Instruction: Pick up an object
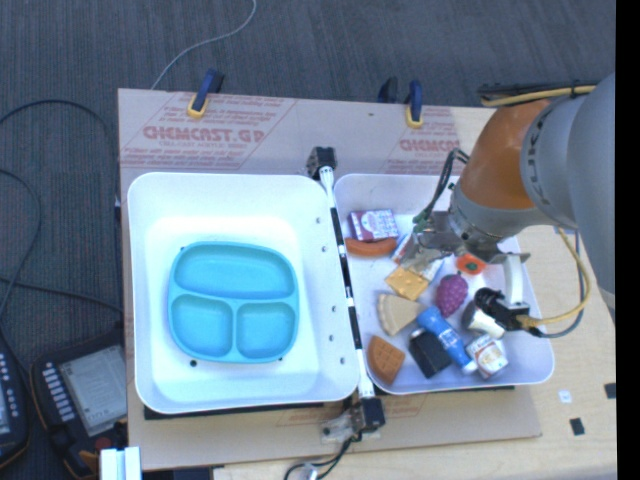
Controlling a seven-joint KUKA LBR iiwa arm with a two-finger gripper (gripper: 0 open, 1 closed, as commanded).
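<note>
The gripper (432,253) is lowered beside the cracker (408,283) in the right bin (540,366), seemingly for grasping; its opening cannot be told.

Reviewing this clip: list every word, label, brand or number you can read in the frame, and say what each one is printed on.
"CHEMCAST GP", red print on the brown protective sheet behind the left bin.
"CHEMC...", same red print near the right clamp, cut off by the arm.
Packet and small bottle in the right bin: labels too small to read.
</note>
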